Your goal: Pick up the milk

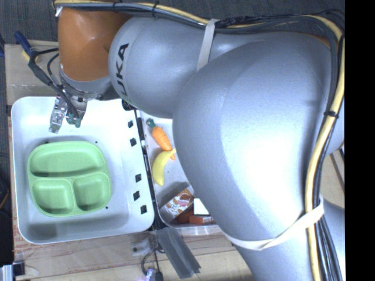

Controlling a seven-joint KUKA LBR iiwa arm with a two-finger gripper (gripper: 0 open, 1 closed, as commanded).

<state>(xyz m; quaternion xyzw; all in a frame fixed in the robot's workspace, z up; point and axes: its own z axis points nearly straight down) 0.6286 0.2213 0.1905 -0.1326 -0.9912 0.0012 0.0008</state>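
Note:
The milk (pixel 178 204) looks to be the small carton with brown, white and red print lying at the near end of the right bin (pixel 164 220), partly covered by the arm. My gripper (pixel 64 118) hangs over the far end of the left bin (pixel 35 107), just beyond the green tray, well left of the carton. Its two fingers point down, stand a little apart and hold nothing. The grey arm (pixel 252 139) hides most of the right bin.
A green three-compartment tray (pixel 68 177) lies in the left bin. In the right bin, a carrot (pixel 160 137) and a banana (pixel 161 166) lie beyond the carton, and a red item (pixel 201 219) peeks out beside it. A divider wall (pixel 140 157) separates the bins.

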